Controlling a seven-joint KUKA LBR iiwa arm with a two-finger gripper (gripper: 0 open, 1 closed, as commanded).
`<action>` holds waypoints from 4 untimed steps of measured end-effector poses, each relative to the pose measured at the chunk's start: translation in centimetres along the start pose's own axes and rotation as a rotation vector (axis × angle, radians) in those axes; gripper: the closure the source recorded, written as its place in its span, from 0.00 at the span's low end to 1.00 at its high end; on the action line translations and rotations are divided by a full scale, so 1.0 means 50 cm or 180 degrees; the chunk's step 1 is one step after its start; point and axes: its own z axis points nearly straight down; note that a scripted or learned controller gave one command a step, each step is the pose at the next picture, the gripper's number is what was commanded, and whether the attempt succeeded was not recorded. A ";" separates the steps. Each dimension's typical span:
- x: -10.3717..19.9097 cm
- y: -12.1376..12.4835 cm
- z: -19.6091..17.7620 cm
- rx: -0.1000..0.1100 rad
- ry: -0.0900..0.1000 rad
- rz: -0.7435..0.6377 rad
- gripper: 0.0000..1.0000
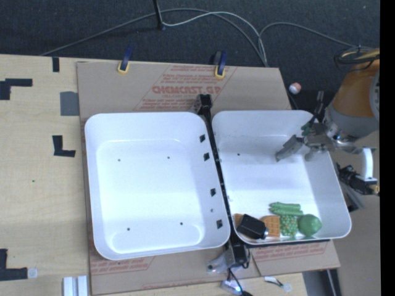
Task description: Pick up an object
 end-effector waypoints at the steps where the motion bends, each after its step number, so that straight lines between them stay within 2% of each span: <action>1: 0.103 -0.161 0.092 -0.0008 0.0000 -0.0008 0.00; 2: 0.191 -0.071 0.128 -0.0027 -0.0008 -0.0020 0.00; 3: 0.225 -0.036 0.126 -0.0031 -0.0008 -0.0010 0.00; 4: 0.351 -0.136 -0.081 -0.0056 -0.0002 -0.0023 0.00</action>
